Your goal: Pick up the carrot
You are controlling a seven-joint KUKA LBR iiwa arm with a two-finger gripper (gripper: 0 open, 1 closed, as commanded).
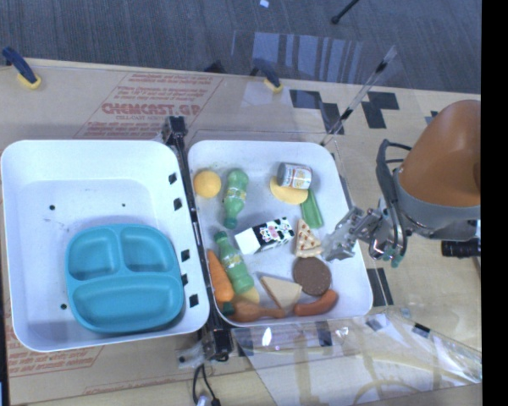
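Carrot [219, 277] first: lies at the left wall of the right bin, lower part, tip pointing up-left, touching a green bottle beside it; nothing grips it.

- bench [110, 108]: brown board with red print, carries both bins.
- left bin [34, 176]: white, shallow, holds a blue divided plate [123, 277] in its lower half.
- right bin [262, 155]: white, packed with toy food.
- arm [440, 176]: grey with orange top, comes in from the right, sits just outside the right bin's right wall.
- gripper [343, 239]: at the bin's right rim, near the pizza slice, fingers slightly apart, nothing between them; well apart from the carrot.
- brown cookie [311, 275]: lower right of the bin, just below the pizza slice [306, 239].
- bread slice [279, 292]: beside the cookie, above two sausages [315, 304] along the bottom wall.
- black-and-white carton [266, 234]: bin centre.
- green bottle [231, 260]: tilted, right of the carrot.
- second green bottle [234, 194]: upper part, next to a yellow ball [207, 183].
- small can [294, 176]: top right, resting on a yellow piece [286, 194].
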